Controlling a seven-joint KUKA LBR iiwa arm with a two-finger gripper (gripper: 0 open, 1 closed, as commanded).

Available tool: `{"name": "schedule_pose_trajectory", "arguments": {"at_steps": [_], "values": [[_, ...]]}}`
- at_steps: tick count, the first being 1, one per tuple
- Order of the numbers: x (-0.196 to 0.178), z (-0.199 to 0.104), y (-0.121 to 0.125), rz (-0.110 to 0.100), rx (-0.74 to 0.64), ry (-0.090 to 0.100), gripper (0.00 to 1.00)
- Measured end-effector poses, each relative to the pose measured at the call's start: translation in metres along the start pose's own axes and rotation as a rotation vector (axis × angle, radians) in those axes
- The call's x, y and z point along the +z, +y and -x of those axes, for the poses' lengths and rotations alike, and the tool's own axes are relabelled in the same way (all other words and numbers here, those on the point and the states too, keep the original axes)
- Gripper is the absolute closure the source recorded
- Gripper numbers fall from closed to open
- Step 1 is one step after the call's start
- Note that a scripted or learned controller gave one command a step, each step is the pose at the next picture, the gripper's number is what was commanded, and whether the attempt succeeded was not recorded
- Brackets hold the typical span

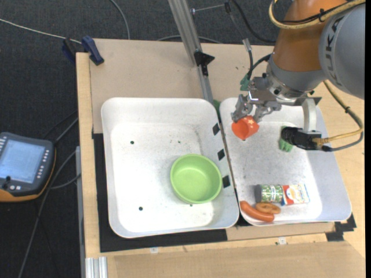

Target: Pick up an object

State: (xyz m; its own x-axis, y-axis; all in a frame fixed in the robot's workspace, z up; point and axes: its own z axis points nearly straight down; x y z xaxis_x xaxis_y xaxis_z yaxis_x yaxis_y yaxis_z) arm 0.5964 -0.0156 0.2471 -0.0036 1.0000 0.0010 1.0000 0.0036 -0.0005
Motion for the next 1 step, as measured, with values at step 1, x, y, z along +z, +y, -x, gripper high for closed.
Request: {"name": "schedule_pose_trajectory", "arguments": {"at_steps": [1], "values": [[0.0021, -0.0496, -0.0159, 0.0, 0.0, 0.0, 1.0]]}}
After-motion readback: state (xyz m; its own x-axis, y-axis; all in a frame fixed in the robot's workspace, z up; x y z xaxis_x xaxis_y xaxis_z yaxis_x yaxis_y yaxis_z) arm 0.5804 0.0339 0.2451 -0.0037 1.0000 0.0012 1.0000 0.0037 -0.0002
